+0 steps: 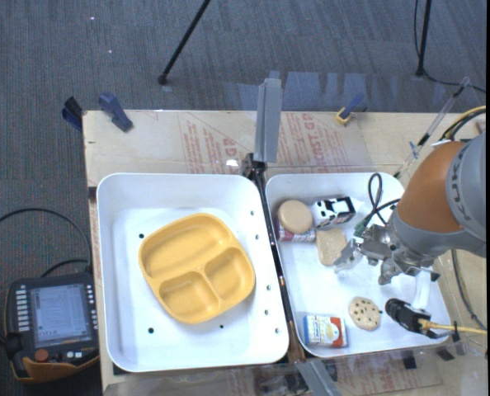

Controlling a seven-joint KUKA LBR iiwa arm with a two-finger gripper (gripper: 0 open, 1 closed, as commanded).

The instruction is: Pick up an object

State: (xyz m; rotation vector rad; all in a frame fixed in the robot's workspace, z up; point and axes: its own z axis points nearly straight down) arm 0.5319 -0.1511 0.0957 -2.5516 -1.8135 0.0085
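So, camera view: grey arm reaching in from the right.
gripper (pixel 350 252): low in the right white bin (pixel 327 295), just beside the pale beige flat slab (pixel 330 246); how far open, and any hold, cannot be told.
Nearby: round tan-lidded jar (pixel 295 218), black-and-white cube (pixel 334 211), speckled round cookie (pixel 365 313), small blue-and-white carton (pixel 323 330).
left white bin (pixel 121 205): yellow divided plastic plate (pixel 197 266).

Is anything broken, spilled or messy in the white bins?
Nothing looks spilled or broken. The yellow plate sits a bit crooked in the left bin, and the cookie and other small things lie scattered in the right bin.
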